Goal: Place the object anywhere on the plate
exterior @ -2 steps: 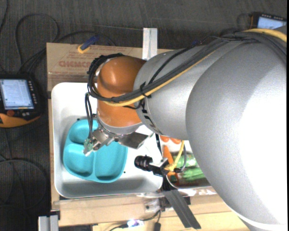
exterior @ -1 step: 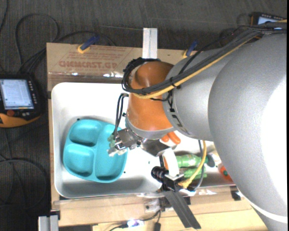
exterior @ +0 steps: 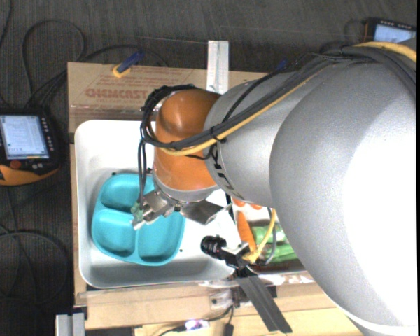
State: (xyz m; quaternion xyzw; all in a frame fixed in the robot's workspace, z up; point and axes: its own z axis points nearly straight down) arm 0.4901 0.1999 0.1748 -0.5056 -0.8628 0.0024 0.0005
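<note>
Placement cannot be judged done: the gripper (exterior: 138, 215) is poised over the divided turquoise plate (exterior: 119, 229) in the left white bin (exterior: 91, 145), its state cannot be told, and no object is discernible on the plate.

Dark grey carpet (exterior: 70, 19) covers the floor, with thin black cables (exterior: 28, 61) trailing over it up and to the left of the pincer. A handheld control pendant (exterior: 21, 145) with a lit screen lies on the carpet far left of the pincer. Above the pincer, a brown cardboard sheet (exterior: 105, 89) with red lettering lies flat, a blue-and-yellow clamp (exterior: 128, 63) at its top edge.
</note>
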